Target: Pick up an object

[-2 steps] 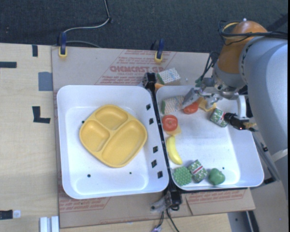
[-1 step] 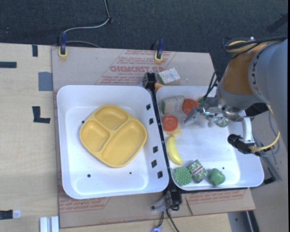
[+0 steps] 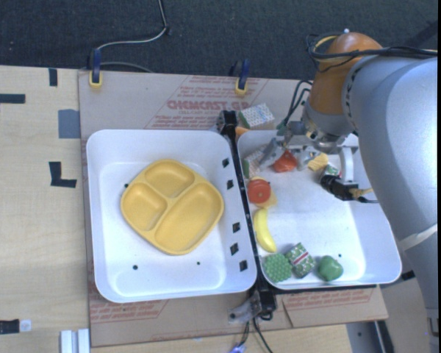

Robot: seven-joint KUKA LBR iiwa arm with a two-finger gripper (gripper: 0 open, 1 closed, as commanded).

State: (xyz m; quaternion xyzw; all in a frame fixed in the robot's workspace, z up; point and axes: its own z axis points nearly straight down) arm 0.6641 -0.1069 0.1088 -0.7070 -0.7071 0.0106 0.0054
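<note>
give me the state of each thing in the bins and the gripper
yellow tray: flat, right side up, in left bin
tomato: resting by the divider, right bin
banana: lying flat below the tomato
green pieces: clustered at right bin's near edge
red item: lying under the gripper
gripper: low over right bin's far end

A: Where does the camera sit?
B: Fixed above the bench, looking down at a slant on two shallow white plastic bins (image 3: pixel 103 219), the grey arm (image 3: pixel 397 123) at right.
</note>
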